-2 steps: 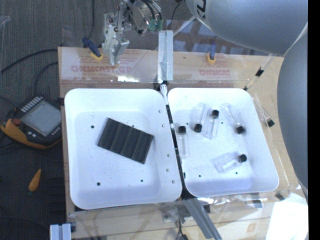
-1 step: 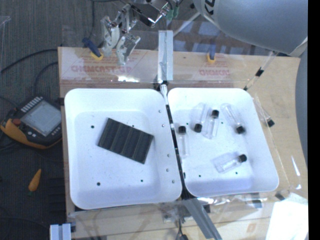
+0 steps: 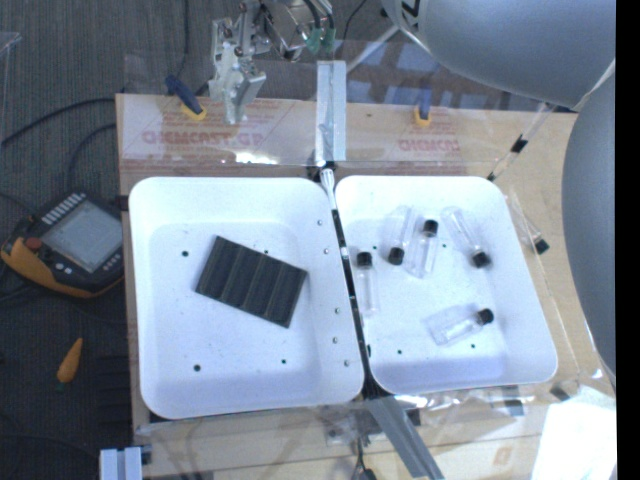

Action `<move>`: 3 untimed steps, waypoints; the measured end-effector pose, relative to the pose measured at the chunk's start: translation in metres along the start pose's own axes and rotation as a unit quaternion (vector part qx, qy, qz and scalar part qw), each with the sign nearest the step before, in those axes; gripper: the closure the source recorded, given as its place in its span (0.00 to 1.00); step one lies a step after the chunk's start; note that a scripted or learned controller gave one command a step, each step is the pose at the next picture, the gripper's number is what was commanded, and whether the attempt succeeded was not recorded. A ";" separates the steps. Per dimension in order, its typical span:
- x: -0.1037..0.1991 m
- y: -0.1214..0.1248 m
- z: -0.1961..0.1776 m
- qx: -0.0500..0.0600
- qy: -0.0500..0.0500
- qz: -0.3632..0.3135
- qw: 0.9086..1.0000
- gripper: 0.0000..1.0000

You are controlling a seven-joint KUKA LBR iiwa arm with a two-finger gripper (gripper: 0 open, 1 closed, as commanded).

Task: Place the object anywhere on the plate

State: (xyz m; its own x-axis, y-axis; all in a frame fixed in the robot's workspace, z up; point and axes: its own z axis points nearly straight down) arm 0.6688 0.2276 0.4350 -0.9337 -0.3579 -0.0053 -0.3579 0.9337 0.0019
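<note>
Arm is cut off by the top and right edges, so you only get part of its grey body. Gripper is small and cluttered with cables; you can't tell how its fingers stand. Clear vials in the right bin blend into the white floor; only the black caps read clearly, exact count unclear.

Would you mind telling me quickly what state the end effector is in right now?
End effector: up beyond the left bin's far edge, nothing between its fingers; open or shut cannot be told.
</note>
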 end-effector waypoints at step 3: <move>-0.002 0.006 0.001 -0.003 -0.002 -0.824 0.567 1.00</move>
State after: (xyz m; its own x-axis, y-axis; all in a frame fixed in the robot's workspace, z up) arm 0.6684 0.2342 0.4337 0.6676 -0.7445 -0.0062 -0.7445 -0.6676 -0.0057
